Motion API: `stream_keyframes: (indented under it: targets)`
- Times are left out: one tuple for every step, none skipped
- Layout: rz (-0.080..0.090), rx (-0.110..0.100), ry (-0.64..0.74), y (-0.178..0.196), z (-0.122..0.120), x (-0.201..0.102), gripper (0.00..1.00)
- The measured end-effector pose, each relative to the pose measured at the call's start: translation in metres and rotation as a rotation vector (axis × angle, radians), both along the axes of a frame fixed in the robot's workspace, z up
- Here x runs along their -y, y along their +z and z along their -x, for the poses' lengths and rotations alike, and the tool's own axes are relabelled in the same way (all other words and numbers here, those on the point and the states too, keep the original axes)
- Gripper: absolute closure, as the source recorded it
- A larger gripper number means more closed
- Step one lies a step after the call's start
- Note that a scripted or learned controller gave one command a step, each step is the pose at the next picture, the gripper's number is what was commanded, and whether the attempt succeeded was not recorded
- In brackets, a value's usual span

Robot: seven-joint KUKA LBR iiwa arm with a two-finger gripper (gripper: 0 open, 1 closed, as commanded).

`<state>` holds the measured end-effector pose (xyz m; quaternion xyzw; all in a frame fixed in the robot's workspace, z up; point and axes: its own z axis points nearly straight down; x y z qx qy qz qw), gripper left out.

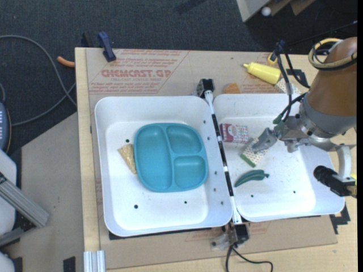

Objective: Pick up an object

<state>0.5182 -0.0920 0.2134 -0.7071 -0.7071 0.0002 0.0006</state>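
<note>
My gripper (262, 143) hangs low in the right bin (283, 205), near its left-centre. Its tip is over a small green-and-white packet (250, 155). Just left of it lies a white packet with a purple label (233, 133), close to the wall between the bins. A dark green pepper-shaped piece (250, 178) rests on the bin floor below the gripper, apart from it. The view does not show anything held. In the left bin (113, 208) a teal divided plate (170, 156) lies flat, with a tan textured piece (128, 155) partly tucked under its left edge.
A yellow bottle-like object (262, 71) and a small orange item (231, 88) lie on the bench behind the right bin. A blue clamp (105, 46) sits at the bench's back left corner. The arm's orange band (337, 78) looms over the right bin's right side.
</note>
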Motion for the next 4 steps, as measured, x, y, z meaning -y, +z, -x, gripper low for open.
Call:
stream_keyframes:
  targets:
    - [0.0,-0.001,-0.001,-0.125,-0.021,0.004,0.0]
    - [0.0,0.001,-0.002,-0.114,-0.022,0.004,1.0]
    - [0.0,0.001,-0.002,-0.115,-0.022,0.004,0.0]
    - [-0.001,-0.001,-0.001,-0.129,0.021,0.013,0.0]
